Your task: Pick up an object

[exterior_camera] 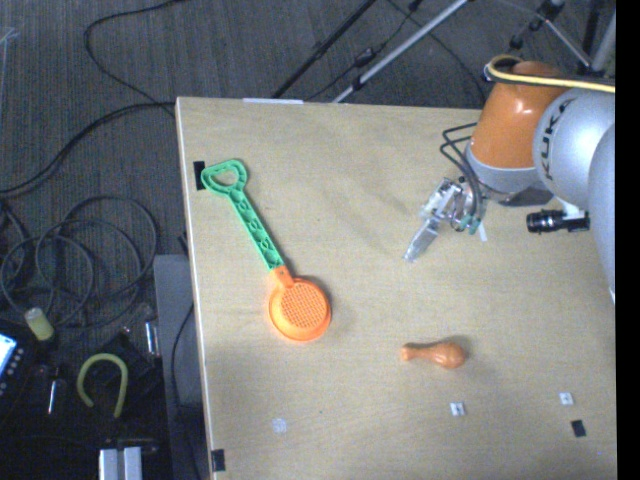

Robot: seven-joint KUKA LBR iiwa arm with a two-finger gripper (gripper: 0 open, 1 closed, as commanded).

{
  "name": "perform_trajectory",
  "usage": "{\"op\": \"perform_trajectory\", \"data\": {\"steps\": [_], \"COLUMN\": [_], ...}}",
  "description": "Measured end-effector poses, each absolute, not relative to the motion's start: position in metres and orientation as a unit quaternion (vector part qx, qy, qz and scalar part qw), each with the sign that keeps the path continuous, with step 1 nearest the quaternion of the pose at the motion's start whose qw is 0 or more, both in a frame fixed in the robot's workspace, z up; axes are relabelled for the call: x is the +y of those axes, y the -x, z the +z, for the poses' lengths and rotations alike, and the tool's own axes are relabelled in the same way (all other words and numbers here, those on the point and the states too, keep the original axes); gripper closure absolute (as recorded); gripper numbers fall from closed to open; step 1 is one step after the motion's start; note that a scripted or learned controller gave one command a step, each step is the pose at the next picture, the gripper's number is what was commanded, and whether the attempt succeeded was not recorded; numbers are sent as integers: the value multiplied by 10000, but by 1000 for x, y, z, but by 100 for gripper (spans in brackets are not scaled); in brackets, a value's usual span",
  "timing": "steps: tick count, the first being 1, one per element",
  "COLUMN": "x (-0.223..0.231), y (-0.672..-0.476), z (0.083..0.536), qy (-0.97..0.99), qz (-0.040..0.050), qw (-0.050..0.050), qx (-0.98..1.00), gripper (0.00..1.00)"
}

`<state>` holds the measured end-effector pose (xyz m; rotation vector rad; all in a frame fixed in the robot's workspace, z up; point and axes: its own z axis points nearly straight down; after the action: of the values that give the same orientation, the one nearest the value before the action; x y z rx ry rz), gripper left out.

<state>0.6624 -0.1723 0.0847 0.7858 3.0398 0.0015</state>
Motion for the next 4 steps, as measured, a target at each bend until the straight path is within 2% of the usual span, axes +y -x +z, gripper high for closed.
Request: {"op": "perform_trajectory", "data": {"steps": [1,2,3,4], "x": [-223,-221,-189,-113], "y": [-629,-630,-663,-652], "z": [176,186,185,175], "qy": [-3496,-3492,-3414,-4223], "qz": [1,26,8,10], "qw": [18,34,13,-2], "qx": [9369,9370,9399,9064], "gripper": [0,100,100,100]}}
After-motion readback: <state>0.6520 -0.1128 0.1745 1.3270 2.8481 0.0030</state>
